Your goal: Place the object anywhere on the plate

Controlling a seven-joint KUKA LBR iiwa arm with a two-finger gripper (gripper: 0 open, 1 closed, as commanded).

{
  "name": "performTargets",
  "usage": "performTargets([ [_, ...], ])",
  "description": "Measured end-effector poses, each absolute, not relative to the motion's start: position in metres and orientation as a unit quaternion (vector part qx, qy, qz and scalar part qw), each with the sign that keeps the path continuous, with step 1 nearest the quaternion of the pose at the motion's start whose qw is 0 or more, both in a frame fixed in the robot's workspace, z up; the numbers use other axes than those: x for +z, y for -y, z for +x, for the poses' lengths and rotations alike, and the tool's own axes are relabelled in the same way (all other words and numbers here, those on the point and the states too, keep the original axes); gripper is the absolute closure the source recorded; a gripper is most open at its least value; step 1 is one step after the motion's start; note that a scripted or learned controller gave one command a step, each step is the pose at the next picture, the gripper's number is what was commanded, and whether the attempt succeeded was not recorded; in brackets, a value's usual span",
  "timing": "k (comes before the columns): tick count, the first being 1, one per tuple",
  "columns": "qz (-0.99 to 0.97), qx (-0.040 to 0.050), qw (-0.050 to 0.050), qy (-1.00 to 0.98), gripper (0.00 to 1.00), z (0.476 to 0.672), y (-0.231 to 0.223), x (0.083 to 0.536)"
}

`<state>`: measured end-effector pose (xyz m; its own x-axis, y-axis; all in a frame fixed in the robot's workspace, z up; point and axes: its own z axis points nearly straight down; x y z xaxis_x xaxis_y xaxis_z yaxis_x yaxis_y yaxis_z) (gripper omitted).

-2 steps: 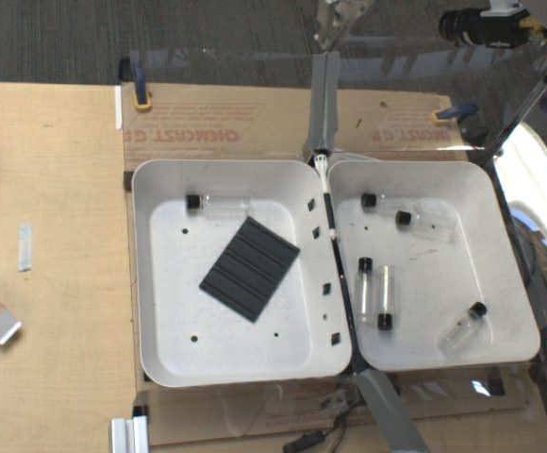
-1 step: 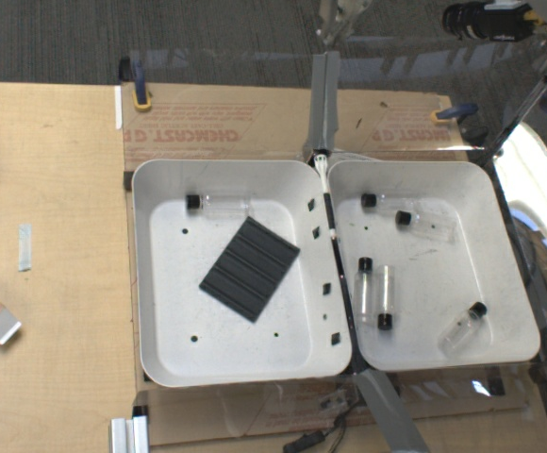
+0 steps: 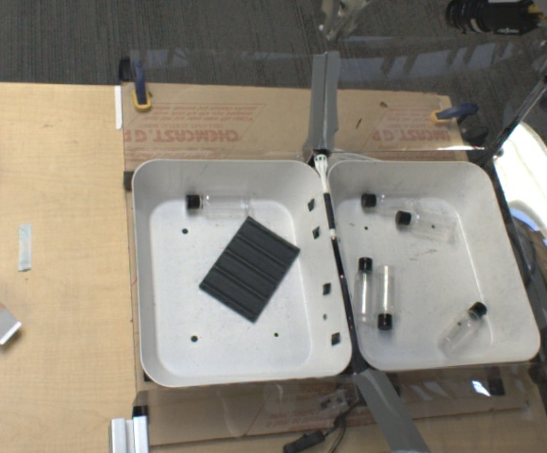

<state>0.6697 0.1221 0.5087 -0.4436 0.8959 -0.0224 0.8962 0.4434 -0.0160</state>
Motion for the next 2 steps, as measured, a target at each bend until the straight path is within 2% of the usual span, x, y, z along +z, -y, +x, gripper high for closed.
performTargets([
  [2,0.527,-0.0159,0.006,-0.85,1.0,0.6722,-0.1216,0.5232],
])
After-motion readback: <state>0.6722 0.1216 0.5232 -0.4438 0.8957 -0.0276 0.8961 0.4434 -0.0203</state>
